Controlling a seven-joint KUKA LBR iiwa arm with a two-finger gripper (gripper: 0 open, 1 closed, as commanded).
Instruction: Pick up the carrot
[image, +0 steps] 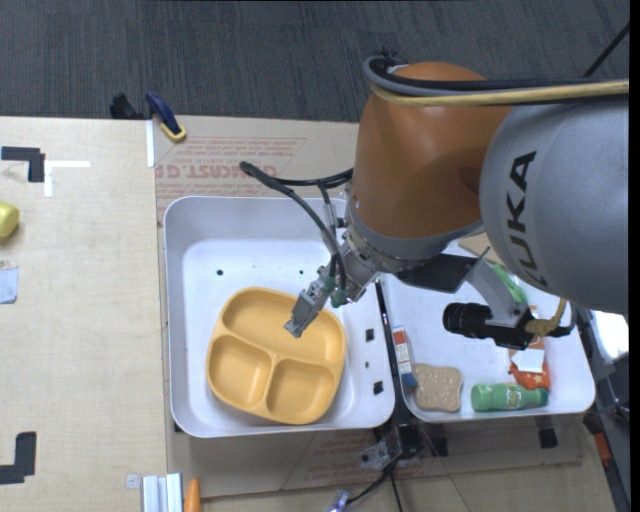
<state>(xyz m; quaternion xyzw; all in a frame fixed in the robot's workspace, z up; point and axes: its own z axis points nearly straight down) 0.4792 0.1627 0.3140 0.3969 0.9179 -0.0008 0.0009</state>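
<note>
Over the left white bin (190, 300), above the yellow divided plastic plate (275, 355), you see the gripper (303, 322); I cannot tell its opening. The orange carrot (530, 377), near the right bin's front-right corner, needs an approach.

Bench (80, 330): cardboard sheet (230, 160), two white bins (190, 300) side by side.

- Even, bright overhead light, no harsh glare.
- The left white bin (190, 300) shows soft shadows along its inner walls.
- The arm (480, 170) is close to the lens, slightly soft; it dims the right bin (570, 400) beneath.
</note>
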